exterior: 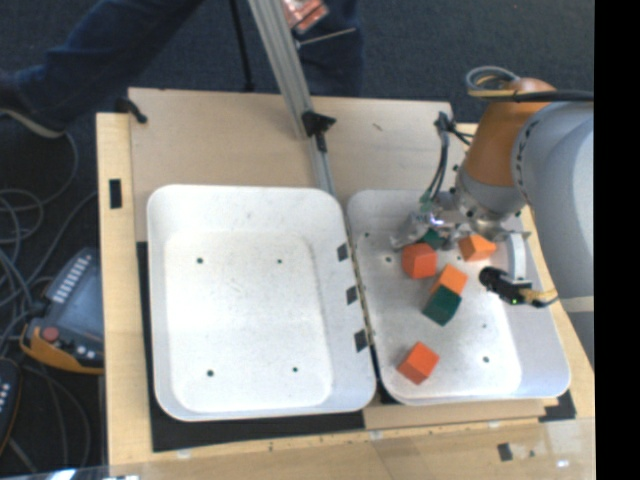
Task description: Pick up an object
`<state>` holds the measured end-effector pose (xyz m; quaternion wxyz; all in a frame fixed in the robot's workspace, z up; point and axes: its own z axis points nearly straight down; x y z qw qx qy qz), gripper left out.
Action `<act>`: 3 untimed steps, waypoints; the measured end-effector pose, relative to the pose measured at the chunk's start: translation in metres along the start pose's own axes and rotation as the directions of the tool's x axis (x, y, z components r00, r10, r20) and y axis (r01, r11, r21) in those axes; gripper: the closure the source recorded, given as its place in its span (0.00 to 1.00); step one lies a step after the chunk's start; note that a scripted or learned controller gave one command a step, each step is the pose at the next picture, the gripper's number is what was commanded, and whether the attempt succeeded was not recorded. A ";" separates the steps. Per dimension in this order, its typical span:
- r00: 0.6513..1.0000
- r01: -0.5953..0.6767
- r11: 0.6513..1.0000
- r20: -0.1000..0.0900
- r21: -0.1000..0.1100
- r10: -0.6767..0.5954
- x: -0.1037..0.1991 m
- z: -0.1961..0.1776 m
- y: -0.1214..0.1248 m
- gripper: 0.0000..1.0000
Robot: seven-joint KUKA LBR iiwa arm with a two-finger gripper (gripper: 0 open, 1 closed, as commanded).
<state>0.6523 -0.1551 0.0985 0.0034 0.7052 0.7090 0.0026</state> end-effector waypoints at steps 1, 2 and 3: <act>1.000 0.004 1.000 0.004 0.004 -0.004 -0.002 -0.011 -0.002 1.00; 1.000 0.000 1.000 0.000 -0.002 0.000 0.051 -0.166 0.025 1.00; 1.000 0.005 1.000 0.004 0.006 -0.005 0.048 -0.171 0.024 1.00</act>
